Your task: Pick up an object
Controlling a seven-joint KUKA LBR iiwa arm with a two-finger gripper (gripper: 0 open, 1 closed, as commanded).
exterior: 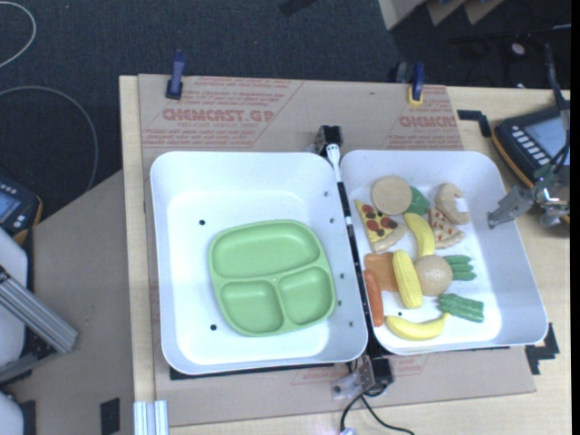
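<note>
The right bin [517,279] holds several toy foods: a round bun [392,193], a pizza slice [378,226], a yellow banana [420,233], a tan pastry [450,201], a brown potato [434,275], a corn cob [407,279], green beans [459,265], a carrot [374,299] and a second banana [415,327]. My gripper [513,207] pokes in at the far right, over the right bin's right rim, apart from the food. Nothing shows in its grasp.
The left bin [181,198] bears a green divided plate [269,276]. A black and orange device [535,143] lies on the bench to the right of the bins. Blue clamps [175,75] hold the cardboard at the back.
</note>
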